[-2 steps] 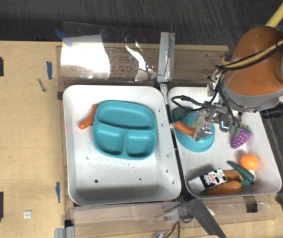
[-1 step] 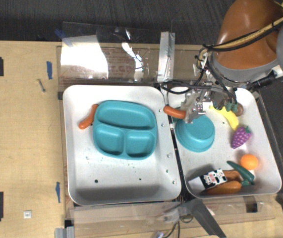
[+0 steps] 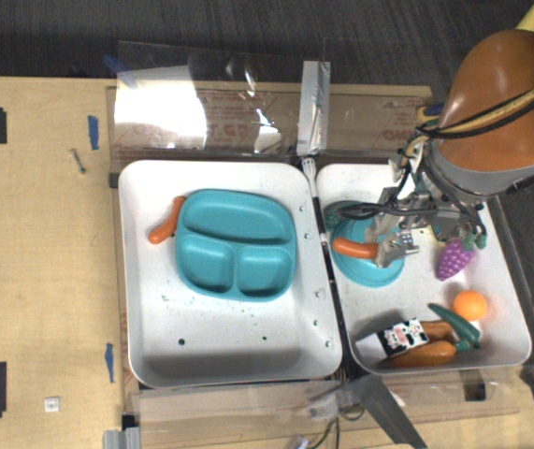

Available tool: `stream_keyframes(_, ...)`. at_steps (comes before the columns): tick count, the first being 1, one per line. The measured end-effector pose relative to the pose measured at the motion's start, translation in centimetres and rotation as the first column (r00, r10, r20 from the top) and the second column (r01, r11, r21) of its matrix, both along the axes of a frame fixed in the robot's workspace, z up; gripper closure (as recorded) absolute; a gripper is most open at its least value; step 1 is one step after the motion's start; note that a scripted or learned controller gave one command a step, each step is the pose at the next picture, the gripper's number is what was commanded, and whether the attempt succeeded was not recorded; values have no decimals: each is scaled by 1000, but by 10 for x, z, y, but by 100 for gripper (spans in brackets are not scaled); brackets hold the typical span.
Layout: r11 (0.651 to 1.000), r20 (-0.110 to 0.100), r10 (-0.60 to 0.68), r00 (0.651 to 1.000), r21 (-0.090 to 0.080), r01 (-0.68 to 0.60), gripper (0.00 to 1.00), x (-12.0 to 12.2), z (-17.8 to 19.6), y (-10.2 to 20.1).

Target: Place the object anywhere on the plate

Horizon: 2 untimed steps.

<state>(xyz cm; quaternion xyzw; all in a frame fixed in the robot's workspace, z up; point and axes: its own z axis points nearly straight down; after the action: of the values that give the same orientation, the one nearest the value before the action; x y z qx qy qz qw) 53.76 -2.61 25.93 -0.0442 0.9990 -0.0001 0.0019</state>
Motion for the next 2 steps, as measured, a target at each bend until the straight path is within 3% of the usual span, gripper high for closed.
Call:
stream_keyframes(1, 980, -2, 197, 980, 2, -197, 100, -35, -67, 75)
stream_keyframes(2, 680, 4, 733, 680, -1, -733, 100, 5, -74, 120)
